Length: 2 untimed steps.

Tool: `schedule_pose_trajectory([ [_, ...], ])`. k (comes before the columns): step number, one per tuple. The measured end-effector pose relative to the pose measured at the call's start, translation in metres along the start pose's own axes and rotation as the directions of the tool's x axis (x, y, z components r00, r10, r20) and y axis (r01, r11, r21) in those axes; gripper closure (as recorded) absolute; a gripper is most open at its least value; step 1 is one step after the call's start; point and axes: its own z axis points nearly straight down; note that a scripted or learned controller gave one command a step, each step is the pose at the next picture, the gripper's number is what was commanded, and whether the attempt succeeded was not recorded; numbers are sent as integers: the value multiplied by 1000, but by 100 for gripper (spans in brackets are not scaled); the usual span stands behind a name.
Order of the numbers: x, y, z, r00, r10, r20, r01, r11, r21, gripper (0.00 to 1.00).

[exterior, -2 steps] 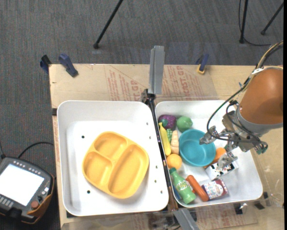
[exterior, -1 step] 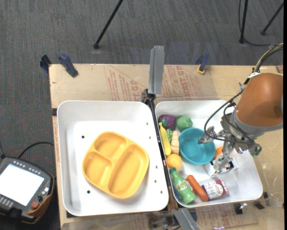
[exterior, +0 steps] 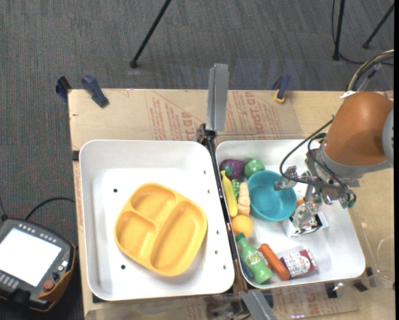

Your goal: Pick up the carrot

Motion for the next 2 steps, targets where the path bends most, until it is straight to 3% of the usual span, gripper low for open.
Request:
schedule_pose_trajectory([
  [1,25,90,13,982,186,-11,-186,982,-12,0],
  [2,9,6,-26,996,84,-7,-84,996,-10,0],
])
